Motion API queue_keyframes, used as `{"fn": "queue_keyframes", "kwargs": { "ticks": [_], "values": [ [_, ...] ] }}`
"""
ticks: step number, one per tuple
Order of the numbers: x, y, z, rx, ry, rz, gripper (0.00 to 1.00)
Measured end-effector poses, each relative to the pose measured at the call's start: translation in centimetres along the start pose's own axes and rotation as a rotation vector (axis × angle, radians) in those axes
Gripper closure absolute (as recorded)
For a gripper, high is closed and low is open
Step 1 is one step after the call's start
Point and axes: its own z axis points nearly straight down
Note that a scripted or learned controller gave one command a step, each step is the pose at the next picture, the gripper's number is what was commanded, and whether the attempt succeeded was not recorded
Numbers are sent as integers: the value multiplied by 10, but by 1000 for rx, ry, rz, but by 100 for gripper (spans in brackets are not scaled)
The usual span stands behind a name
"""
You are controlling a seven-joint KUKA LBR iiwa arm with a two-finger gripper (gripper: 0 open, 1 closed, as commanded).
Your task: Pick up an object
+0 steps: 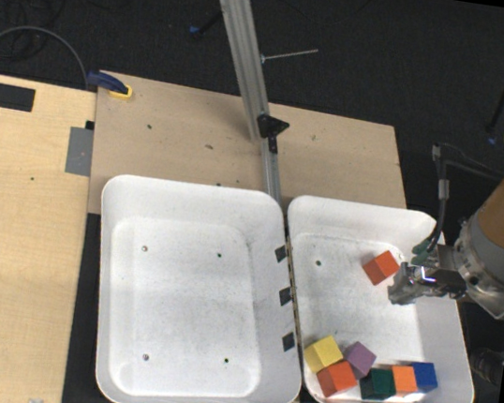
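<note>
Left bin (184,299): we see only its bare white floor; we take it as the drop side, since every block lies in the other one.
Divider: the two bins sit touching, black clips along their shared edge, which we judge hold them together.
Right bin (344,277): holds all the blocks.
Block cluster: yellow block (324,351), red block (337,378), purple block (360,357), green block (379,384), orange block (405,378) and blue block (425,375) crowd the near corner, touching, so hard to grasp singly.
Lone block: a second orange block (380,266) lies tilted, well apart from the cluster; we judge it the likely target.
Gripper (406,289): low over the right bin, just beside the lone block; nothing visible between its tips, and we cannot tell their spread.
</note>
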Motion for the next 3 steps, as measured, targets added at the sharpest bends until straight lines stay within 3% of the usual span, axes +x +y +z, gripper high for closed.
{"fn": "queue_keyframes", "kwargs": {
  "ticks": [1,2,3],
  "values": [
    [9,25,-43,0,0,0,100],
    [10,23,-40,7,0,-6,0],
    [-6,12,-109,-1,-1,-5,0]
  ]
}}
